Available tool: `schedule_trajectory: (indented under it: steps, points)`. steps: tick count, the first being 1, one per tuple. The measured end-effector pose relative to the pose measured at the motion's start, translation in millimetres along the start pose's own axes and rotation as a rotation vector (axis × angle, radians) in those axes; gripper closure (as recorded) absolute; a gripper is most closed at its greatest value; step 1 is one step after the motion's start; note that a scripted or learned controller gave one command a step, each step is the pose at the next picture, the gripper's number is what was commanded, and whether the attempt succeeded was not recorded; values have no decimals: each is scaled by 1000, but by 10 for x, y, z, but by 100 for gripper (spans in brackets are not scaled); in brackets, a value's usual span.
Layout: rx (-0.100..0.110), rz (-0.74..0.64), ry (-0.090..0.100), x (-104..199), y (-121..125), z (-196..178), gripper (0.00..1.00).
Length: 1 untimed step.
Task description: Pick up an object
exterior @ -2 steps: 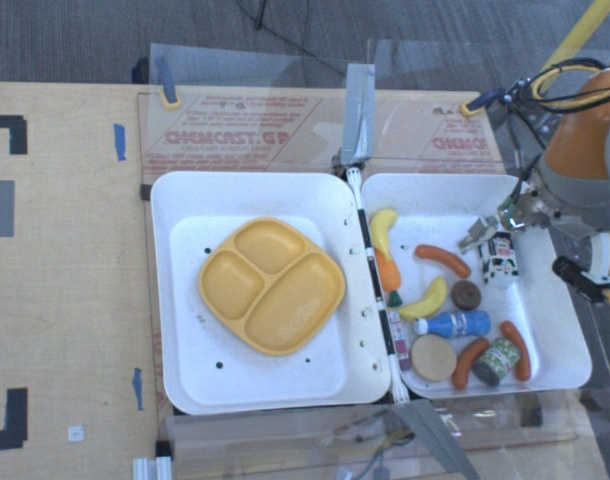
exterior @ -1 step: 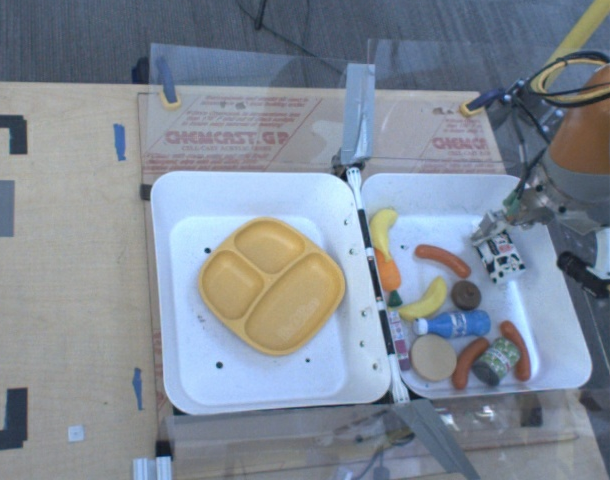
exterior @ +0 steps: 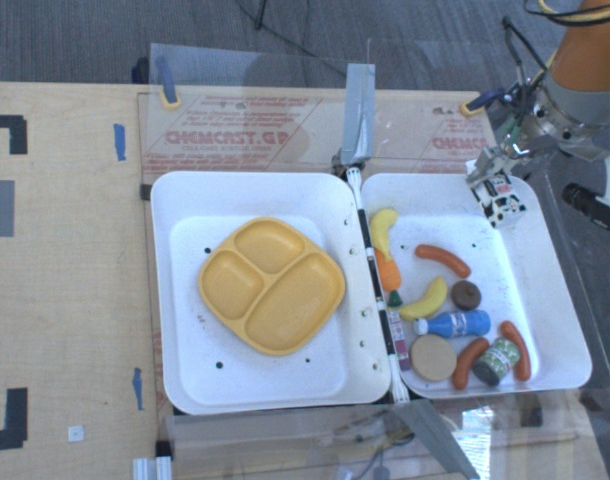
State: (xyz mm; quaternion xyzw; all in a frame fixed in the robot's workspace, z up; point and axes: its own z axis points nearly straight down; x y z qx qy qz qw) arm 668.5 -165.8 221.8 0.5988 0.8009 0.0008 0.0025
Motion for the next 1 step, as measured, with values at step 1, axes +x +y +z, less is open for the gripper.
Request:
schedule_trajectory:
  steps: [1]
  points:
    - [-3, -3, -3, 6, 16, -108, 100]
